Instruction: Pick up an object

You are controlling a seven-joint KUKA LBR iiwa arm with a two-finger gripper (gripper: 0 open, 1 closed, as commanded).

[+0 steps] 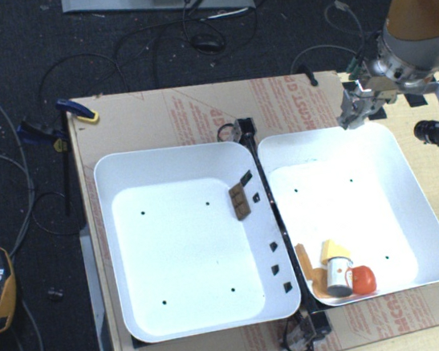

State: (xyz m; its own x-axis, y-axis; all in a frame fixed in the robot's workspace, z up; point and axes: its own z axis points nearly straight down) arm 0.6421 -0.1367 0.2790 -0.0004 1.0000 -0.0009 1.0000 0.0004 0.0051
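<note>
Gripper (353,117) hangs at the upper right of the frame, over the far rim of the right bin (415,184); whether its fingers are spread or pressed together cannot be told, and nothing is seen between them. The candidate objects lie well apart from it, toward lower centre, clustered in that bin's near-left corner: a glossy red ball (363,279), a small cylinder (339,279) with white side, a yellow wedge (332,251) and an orange stick (305,261) running along the wall. A flat brown block (240,202) rests in the left bin (129,224).
</note>
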